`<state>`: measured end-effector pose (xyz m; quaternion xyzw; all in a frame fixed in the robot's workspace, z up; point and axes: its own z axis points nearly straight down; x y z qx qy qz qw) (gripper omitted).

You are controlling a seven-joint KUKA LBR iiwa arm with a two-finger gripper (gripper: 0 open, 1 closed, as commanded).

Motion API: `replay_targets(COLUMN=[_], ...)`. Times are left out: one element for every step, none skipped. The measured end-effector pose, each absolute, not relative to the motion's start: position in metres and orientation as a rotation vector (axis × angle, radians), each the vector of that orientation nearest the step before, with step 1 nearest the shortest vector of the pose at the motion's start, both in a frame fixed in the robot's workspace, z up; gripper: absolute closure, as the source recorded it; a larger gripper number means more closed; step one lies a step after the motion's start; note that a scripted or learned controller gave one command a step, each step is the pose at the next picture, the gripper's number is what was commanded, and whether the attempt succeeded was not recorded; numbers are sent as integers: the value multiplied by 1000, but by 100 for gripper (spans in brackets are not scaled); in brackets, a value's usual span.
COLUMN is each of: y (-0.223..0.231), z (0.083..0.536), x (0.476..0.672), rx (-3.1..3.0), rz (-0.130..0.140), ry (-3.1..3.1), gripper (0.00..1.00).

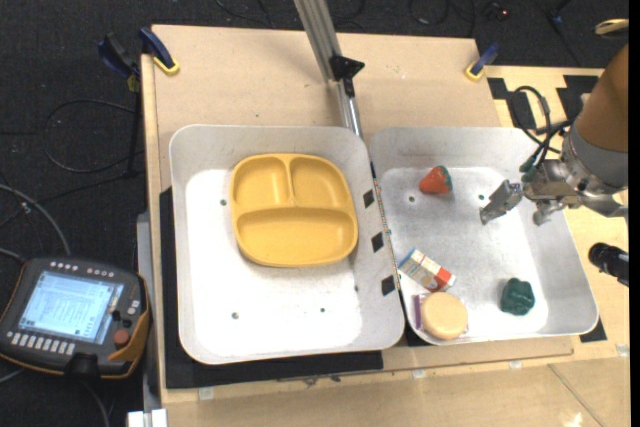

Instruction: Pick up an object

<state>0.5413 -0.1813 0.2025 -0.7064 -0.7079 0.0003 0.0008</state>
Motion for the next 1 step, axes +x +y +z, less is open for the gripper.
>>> replay_targets(y=[-181], z=[203], x=[541], rx=[-2219], rz=[1], ry=[-2222], gripper=[0])
